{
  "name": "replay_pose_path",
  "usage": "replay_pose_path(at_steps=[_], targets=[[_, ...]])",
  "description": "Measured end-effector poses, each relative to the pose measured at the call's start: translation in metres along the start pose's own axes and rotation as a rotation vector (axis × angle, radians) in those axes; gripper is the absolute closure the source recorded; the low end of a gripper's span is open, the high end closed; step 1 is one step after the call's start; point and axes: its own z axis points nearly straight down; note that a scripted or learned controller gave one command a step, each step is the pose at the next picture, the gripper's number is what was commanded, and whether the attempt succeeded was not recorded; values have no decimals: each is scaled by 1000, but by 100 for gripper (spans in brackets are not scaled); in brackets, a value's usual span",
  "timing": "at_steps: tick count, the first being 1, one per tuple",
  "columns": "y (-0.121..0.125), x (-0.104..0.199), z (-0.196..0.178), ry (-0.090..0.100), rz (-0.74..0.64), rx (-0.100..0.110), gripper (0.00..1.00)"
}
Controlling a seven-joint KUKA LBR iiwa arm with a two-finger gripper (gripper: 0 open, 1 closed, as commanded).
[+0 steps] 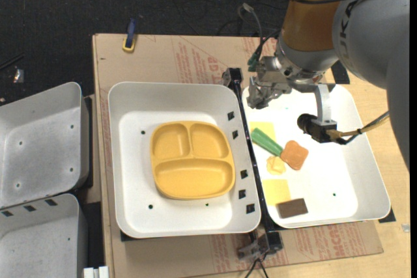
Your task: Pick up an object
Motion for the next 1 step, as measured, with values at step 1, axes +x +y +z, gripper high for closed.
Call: replay_pose_path(at_steps=[1], targets=[[-5,61,1,0,-1,-2,100]])
